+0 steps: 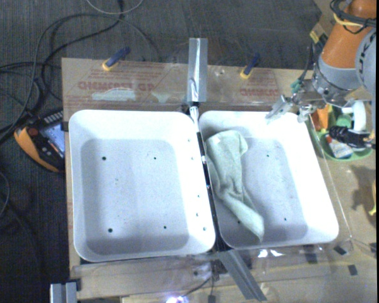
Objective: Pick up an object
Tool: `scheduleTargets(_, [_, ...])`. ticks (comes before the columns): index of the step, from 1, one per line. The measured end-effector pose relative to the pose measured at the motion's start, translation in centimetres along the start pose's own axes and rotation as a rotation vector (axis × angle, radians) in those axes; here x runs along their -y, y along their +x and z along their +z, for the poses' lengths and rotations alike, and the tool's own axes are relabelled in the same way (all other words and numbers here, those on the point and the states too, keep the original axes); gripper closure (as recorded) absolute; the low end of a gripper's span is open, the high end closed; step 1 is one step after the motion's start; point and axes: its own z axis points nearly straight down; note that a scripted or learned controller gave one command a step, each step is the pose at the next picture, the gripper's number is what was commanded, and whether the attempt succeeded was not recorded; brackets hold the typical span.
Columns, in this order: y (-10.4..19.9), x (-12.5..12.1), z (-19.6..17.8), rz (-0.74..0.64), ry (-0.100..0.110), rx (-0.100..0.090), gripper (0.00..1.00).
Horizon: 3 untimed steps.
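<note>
2 shallow white bins sit side by side on the table [76, 87], their inner rims touching along a central divider. The left bin [82, 169] shows bare floor with a few small dark holes. The right bin [303, 188] holds 1 item: a pale green cloth [235, 180], crumpled and lying lengthwise against the bin's left wall, running from the far end toward the near corner. Its position beside the wall probably leaves little room for a jaw on that side. The arm [344, 46] enters from the right, and its gripper [290, 106] hangs over the far right rim of the right bin, well apart from the cloth. Whether the jaws are open or closed cannot be told at this sharpness. Nothing is seen held, so the pickup is judged not yet begun. Loose items lie beyond the bin's right wall.
</note>
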Motion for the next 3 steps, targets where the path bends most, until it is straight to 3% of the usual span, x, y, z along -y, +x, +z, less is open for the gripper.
scheduleTargets(1, [0.0, 1.2, -4.4, -0.058, -0.002, -0.003, 0.00])
scheduleTargets(2, [-2.1, 5.2, -1.4, -0.157, -0.003, -0.006, 0.00])
scheduleTargets(3, [-2.0, 5.9, -4.9, -0.349, -0.006, -0.005, 0.00])
